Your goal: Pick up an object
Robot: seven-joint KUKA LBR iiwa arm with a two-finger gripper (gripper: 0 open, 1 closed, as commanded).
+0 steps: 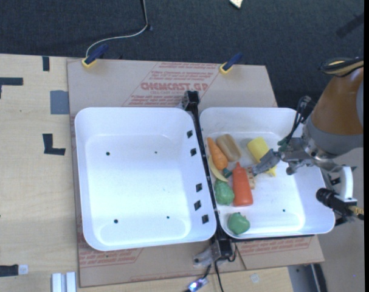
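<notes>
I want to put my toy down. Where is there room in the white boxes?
The left bin has bare floor wall to wall. The right bin is crowded along its left wall: carrot, red bottle, green pieces. Its lower right floor, below the claw, is free.

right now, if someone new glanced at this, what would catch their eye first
Probably the bright cluster of toy food along the left side of the right bin: an orange carrot, a red bottle, a yellow block and green pieces. Next, the gripper reaching in from the right, low beside the yellow block.
</notes>
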